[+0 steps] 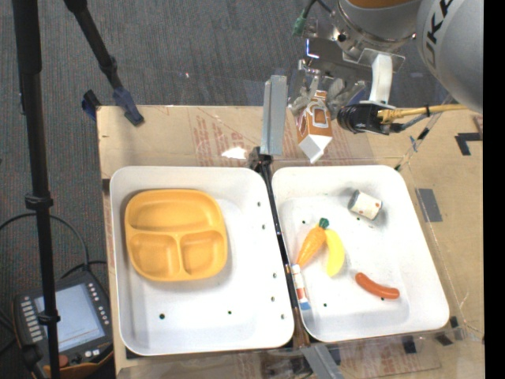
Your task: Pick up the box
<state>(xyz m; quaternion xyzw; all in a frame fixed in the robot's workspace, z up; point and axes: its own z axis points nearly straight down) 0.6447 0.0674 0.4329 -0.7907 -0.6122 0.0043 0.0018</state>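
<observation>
The box [315, 129] is a small orange and white carton hanging tilted in the air above the far edge of the right bin [426, 251]. My gripper [319, 98] is shut on the box's upper end, with its fingers on either side of it. The grey arm with its orange band reaches in from the top right.
The right bin holds a white cup [365, 204], a carrot [312, 245], a banana [334, 252], a sausage [377, 286] and a marker [301, 288] by its left wall. A yellow divided tray [177, 234] lies in the left bin [126, 306]. A grey upright post [274, 117] stands between the bins at the back.
</observation>
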